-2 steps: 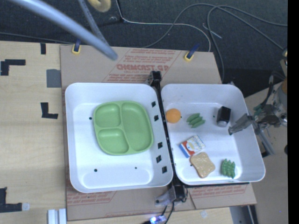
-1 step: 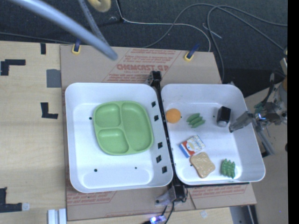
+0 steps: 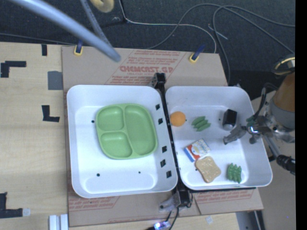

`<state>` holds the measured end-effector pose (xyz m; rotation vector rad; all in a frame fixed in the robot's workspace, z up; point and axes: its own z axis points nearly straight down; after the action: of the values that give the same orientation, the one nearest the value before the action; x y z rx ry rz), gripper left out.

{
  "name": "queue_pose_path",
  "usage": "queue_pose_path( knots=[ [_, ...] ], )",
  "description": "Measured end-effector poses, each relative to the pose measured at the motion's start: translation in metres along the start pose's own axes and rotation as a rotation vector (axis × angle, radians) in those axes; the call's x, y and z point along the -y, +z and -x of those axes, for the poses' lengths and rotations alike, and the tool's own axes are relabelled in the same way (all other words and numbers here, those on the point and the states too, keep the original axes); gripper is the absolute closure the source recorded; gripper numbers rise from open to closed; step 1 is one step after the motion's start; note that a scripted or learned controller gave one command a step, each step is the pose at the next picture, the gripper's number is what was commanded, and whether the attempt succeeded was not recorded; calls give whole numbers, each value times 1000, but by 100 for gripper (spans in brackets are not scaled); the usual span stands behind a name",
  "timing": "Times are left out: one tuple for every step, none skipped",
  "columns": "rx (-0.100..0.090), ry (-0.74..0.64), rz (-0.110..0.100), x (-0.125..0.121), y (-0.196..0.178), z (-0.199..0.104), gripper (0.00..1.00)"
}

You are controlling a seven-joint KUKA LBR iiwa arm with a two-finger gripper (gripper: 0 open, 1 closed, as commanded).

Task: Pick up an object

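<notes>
The right bin holds an orange ball, a green pea pod, a small red, white and blue carton, a slice of toast and a dark green leafy piece. My gripper reaches in over the bin's right wall and hangs low over bare floor in the right half. It lies to the right of the carton and above the leafy piece in the view. Nothing shows in its grasp.
The left bin bears a light green divided plate. A black divider runs between the two bins. Cardboard lies under both bins, with cables behind on the dark bench.
</notes>
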<state>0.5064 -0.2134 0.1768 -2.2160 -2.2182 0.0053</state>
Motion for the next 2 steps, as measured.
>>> queue_pose_path(
  knots=[
    [-1,0,-1,5,62,-7,0],
    [4,0,7,5,93,-7,0]
  ],
)
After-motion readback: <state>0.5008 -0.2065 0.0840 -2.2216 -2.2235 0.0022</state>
